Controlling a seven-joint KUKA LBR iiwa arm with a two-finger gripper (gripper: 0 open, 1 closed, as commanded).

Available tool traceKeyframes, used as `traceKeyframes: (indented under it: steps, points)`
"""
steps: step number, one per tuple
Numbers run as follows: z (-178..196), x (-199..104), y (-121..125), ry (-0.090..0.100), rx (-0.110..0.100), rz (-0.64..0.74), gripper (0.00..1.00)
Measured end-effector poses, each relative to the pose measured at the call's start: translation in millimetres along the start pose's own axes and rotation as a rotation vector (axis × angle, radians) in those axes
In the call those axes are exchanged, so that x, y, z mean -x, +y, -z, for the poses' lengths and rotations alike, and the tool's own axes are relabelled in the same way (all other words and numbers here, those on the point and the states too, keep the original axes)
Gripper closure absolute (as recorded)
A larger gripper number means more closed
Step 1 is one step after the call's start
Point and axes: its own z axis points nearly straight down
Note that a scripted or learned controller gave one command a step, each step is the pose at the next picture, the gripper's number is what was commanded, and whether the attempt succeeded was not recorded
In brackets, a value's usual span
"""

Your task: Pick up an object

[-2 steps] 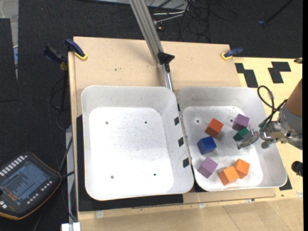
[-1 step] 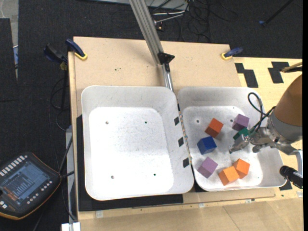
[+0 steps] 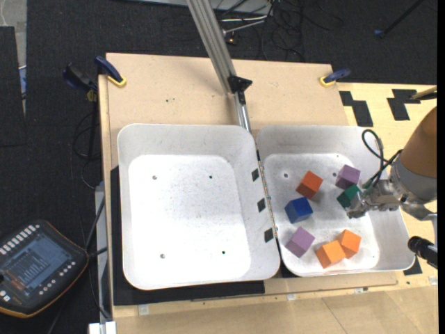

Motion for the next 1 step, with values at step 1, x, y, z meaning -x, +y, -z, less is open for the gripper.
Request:
traceKeyframes:
  steps: [1]
  points:
    - [61.0,7.7,1.8,-0.003,0.005,0.002,1.0]
